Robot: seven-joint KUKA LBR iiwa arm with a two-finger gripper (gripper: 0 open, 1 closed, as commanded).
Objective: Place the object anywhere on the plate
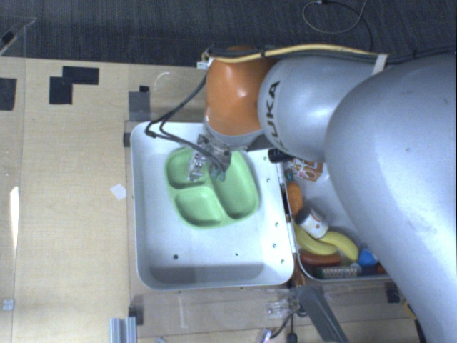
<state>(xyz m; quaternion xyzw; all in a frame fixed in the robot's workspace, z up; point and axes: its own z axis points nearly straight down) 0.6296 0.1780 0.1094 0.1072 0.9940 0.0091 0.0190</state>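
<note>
The arm [371, 141] reaches in from 3 o'clock and covers most of the right half of the view, its orange band [232, 95] sitting at about 12 o'clock of the left bin [153, 263]. The gripper [207, 164] hangs over the green plate [214, 191], above the plate's 12 o'clock section where the dividers meet. Its metal fingers point down toward the plate; whether they are apart or closed, and whether anything sits between them, I cannot tell.

The plate lies in the left bin, toward the bin's 1 o'clock corner, and has three compartments.

The right bin [335, 274], at 3 o'clock of the plate, is mostly hidden by the arm. In it show a banana [328, 245], a white-and-orange item just at the banana's 11 o'clock, and a blue piece [366, 257] at its 3 o'clock.
</note>
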